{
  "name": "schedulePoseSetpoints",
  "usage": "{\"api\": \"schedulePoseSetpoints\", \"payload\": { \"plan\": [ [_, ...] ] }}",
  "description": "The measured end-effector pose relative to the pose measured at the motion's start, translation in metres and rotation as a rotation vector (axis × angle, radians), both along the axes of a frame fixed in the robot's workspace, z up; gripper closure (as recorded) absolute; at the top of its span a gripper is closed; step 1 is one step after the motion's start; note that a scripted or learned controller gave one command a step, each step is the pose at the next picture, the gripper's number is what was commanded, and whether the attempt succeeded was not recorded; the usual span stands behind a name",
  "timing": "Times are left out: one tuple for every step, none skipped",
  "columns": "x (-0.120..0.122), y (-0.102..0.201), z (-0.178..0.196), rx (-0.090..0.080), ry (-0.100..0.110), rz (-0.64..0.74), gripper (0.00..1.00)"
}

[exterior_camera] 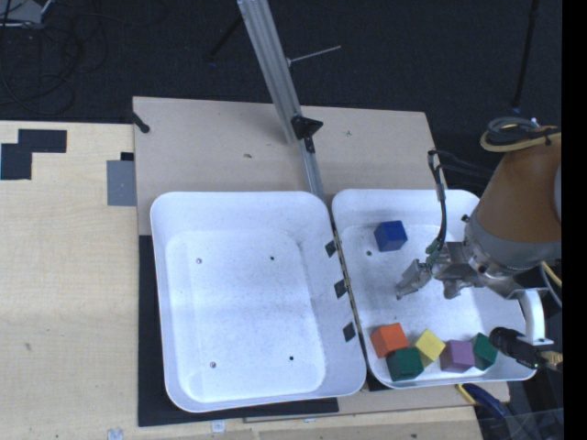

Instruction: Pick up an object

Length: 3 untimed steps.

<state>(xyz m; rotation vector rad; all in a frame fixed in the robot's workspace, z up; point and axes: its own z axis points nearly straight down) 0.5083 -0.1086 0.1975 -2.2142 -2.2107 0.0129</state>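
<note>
The arm reaches in from the right and the gripper (424,278) hangs over the middle of the right bin (353,211), its dark fingers spread apart with only white bin floor between them, nothing in its hold. The blue cube (391,235) sits apart toward the bin's far side, up and to the left of the gripper. Along the near edge the other blocks crowd together: orange block (388,338), dark green block (404,364), yellow block (429,345), purple block (457,354) and a second green block (485,349), while the left bin (165,218) lies alongside.
</note>
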Motion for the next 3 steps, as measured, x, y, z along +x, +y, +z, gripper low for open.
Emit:
{"api": "schedulePoseSetpoints", "payload": {
  "plan": [
    [0.055,0.002,-0.035,-0.002,-0.011,0.002,0.0],
    [0.062,0.028,-0.006,-0.002,-0.015,0.004,0.0],
    [0.123,0.003,-0.092,-0.004,-0.008,0.003,0.0]
  ]
}}
